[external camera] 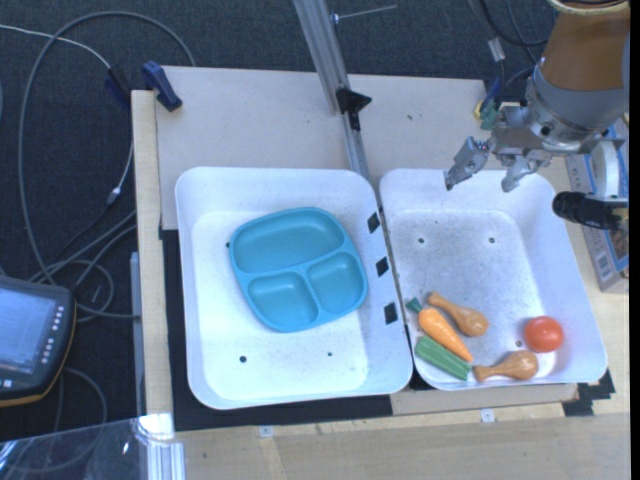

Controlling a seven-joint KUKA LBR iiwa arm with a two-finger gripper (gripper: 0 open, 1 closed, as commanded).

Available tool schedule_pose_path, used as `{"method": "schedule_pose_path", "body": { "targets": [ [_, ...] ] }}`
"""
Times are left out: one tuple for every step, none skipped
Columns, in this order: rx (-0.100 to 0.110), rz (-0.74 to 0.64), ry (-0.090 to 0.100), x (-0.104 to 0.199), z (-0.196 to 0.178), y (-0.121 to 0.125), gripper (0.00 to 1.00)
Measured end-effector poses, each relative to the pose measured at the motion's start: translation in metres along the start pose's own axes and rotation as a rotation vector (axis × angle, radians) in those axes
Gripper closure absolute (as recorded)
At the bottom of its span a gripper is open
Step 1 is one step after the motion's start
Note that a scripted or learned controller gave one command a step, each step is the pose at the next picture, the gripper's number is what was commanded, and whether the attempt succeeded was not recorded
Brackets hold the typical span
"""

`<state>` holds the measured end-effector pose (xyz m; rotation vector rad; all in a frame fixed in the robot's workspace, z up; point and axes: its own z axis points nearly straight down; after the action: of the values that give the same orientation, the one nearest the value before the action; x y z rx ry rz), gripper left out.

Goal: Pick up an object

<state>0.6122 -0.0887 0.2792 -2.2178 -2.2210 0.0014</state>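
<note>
Nearest the camera, along the front edge of the right bin (565,258), lie the candidate objects. Left to right, the scene reads as follows.

The left bin (205,368) holds a blue divided tray (298,267), lying flat, three compartments up. Nothing rests in it.

In the right bin, the cluster runs from a green piece (441,357) at the front left, touching an orange carrot (444,332) just behind it. A tan drumstick (460,315) lies beside the carrot. A second drumstick (508,367) lies at the front rim, and a red tomato (543,333) sits just beside it, at the right.

The gripper (486,171) hangs above the bin's rear rim, well apart from the cluster. Its two fingers stand spread wide; nothing lies between them.

Procedure, as a judgement: the approach step is in hand. Select the tomato or the second drumstick, as each stands clearer of its neighbours. Centre the fingers over the chosen item, align across its narrow axis, descend vertically, then close. Avoid the carrot-and-green pair: contact risks pinching both.
</note>
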Motion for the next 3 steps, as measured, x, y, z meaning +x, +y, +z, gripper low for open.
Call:
{"method": "schedule_pose_path", "body": {
  "targets": [
    [0.0, 0.001, 0.0, 0.0, 0.0, 0.0, 0.0],
    [0.004, 0.001, -0.001, -0.001, 0.043, 0.003, 0.0],
    [0.006, 0.001, 0.0, 0.0, 0.107, 0.002, 0.0]
  ]
}}
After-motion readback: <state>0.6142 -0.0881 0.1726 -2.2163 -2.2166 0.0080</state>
